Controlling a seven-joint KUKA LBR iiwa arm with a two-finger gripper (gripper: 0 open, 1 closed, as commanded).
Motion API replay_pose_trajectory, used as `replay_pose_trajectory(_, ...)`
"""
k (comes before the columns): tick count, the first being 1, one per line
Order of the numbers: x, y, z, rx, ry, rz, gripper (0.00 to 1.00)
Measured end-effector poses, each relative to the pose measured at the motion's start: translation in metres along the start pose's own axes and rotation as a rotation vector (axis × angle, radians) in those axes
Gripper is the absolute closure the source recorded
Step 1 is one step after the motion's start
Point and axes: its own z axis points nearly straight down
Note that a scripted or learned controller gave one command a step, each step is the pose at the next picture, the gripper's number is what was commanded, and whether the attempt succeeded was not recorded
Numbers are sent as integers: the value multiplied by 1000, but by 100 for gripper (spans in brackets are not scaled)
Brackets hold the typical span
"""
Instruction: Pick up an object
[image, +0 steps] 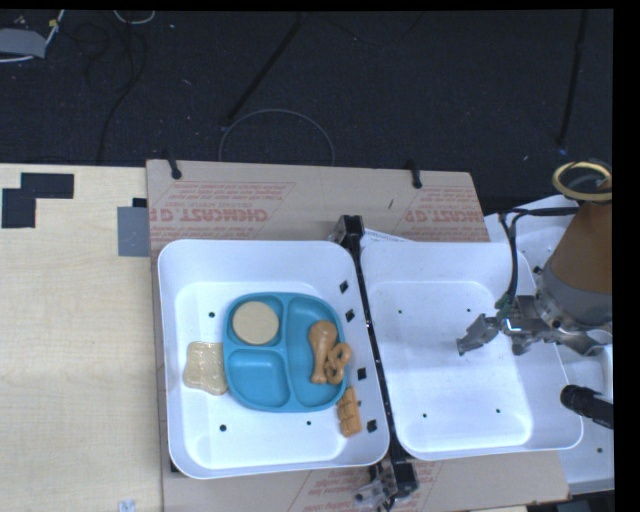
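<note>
**Gripper over right bin, all objects in left bin**

Arm (585, 255) reaches in from the right w/ gripper (478, 336) over the right bin (450, 440), near its right side. Fingers look spread apart a bit w/ nothing between them, though detail is small & a little blurred.

Left bin (200, 440) holds a blue divided tray (262, 385) roughly at centre. Round tan disc (254, 322) sits in tray's upper-left compartment. Brown twisted pretzel-like piece (328, 352) lies in the right compartment. Pale beige toast-like piece (206, 368) lies on bin floor touching tray's left edge. Small orange-brown chunk (348, 412) lies just off tray's lower-right corner, near the black divider (368, 340) between the bins.

Gripper is well apart from every object; none lifted
</note>
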Motion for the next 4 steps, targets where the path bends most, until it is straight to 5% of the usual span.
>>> replay_pose_trajectory(2, 0, 4, 97, -3, -1, 2, 0)
replay_pose_trajectory(3, -1, 5, 84, -6, -1, 7, 100)
replay_pose_trajectory(4, -9, 4, 40, -7, -3, 8, 100)
